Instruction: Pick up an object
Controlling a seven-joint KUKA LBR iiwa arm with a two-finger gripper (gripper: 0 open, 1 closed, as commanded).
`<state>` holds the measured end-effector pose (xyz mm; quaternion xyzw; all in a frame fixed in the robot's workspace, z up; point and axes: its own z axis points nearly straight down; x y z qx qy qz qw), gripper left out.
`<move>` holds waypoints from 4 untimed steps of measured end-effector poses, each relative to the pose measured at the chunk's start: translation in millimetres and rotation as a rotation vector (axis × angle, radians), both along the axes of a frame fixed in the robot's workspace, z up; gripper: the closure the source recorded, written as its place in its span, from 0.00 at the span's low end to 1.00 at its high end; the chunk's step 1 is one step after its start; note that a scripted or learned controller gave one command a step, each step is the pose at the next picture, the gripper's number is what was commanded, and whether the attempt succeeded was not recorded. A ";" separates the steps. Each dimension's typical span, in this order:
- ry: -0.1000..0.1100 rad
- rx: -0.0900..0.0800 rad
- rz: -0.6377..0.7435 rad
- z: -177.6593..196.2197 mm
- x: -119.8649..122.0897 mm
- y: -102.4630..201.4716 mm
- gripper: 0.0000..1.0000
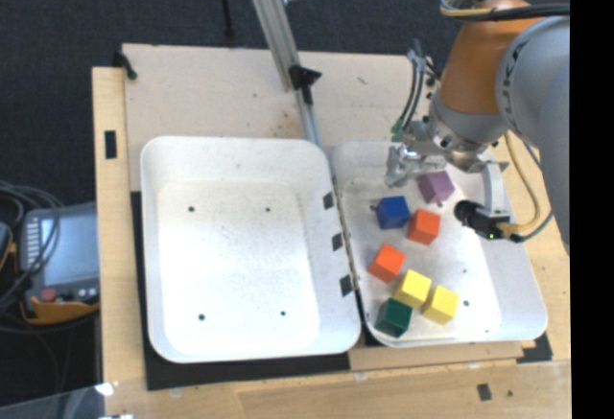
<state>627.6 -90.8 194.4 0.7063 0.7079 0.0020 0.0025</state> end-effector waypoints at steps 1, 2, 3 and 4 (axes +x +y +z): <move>0.003 0.000 0.000 15.2 1.0 -1.2 1.00; 0.006 0.002 0.003 19.7 -19.0 41.1 1.00; 0.006 0.003 0.006 26.9 -25.2 102.1 1.00; 0.005 0.003 0.005 39.6 -37.2 146.4 1.00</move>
